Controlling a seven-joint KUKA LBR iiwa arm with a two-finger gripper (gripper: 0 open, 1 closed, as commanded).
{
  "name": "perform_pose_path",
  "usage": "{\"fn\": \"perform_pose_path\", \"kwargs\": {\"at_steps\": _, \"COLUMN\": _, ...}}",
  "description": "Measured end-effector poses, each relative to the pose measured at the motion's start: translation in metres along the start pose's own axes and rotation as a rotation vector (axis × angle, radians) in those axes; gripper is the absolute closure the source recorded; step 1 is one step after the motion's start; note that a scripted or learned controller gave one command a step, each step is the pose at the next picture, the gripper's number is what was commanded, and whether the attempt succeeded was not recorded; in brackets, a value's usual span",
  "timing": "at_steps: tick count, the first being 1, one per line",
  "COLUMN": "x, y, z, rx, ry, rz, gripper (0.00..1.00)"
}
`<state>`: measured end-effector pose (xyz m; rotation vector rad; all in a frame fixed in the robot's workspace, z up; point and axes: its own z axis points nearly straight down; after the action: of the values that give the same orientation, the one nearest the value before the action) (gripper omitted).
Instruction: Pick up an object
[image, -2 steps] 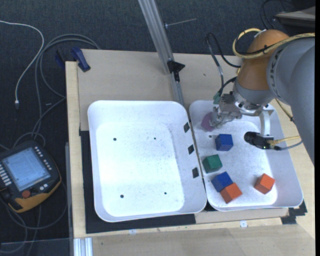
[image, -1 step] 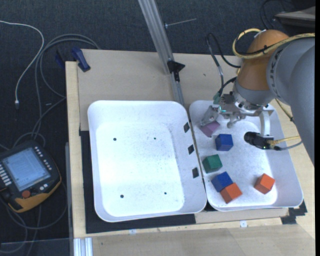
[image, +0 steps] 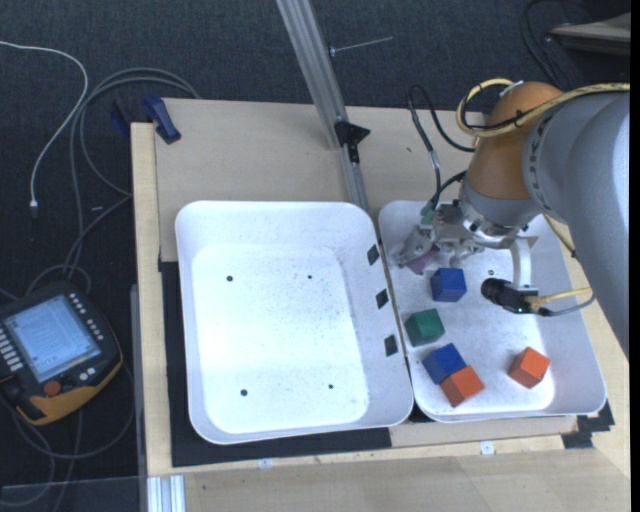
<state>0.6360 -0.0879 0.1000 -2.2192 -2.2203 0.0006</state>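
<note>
A: Arm (image: 560, 150) in from the right, wrist low over the right bin (image: 570, 395), far-left corner. Claw (image: 425, 250) sits just off that corner.

B: Claw apart or together?

A: Cannot tell. The wrist body covers the tips from up here. Something pinkish-purple (image: 420, 264) peeks out right under it, too hidden to name. Whether it is gripped, no saying.

B: What's on offer in that bin?

A: Five cubes. Blue cube (image: 449, 284) nearest, just toward the near edge and a touch right of the claw, close but apart from it. Green cube (image: 426, 326) further down along the left wall. Second blue (image: 444, 361) and a red-orange one (image: 462, 385) touching each other near the near-left corner. Orange cube (image: 529, 367) alone toward the near-right.

B: Left bin?

A: Left bin (image: 200, 240) holds nothing I'd pick from; only specks.

B: So which way does the target lie?

A: My guess is the pink thing directly below the claw, so the move turns on straight down, hardly any sideways. If that is not it, the blue cube is the short hop, toward the near edge. Cubes have no long axis to speak of; that one sits slightly turned to the bin walls.

B: Risk?

A: Bin wall is close on the left. A finger could catch the rim or nudge the pink piece into the corner.
</note>
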Motion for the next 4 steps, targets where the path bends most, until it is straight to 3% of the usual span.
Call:
{"fn": "perform_pose_path", "kwargs": {"at_steps": 1, "x": 0.001, "y": -0.001, "z": -0.010, "rx": 0.005, "ry": 0.002, "rz": 0.000, "gripper": 1.00}}
{"fn": "perform_pose_path", "kwargs": {"at_steps": 2, "x": -0.027, "y": -0.020, "z": 0.000, "rx": 0.002, "ry": 0.000, "rz": 0.003, "gripper": 1.00}}
{"fn": "perform_pose_path", "kwargs": {"at_steps": 3, "x": -0.025, "y": -0.019, "z": 0.000, "rx": -0.001, "ry": 0.000, "rz": 0.000, "gripper": 0.00}}
{"fn": "perform_pose_path", "kwargs": {"at_steps": 4, "x": -0.004, "y": -0.052, "z": 0.000, "rx": 0.003, "ry": 0.001, "rz": 0.000, "gripper": 0.00}}
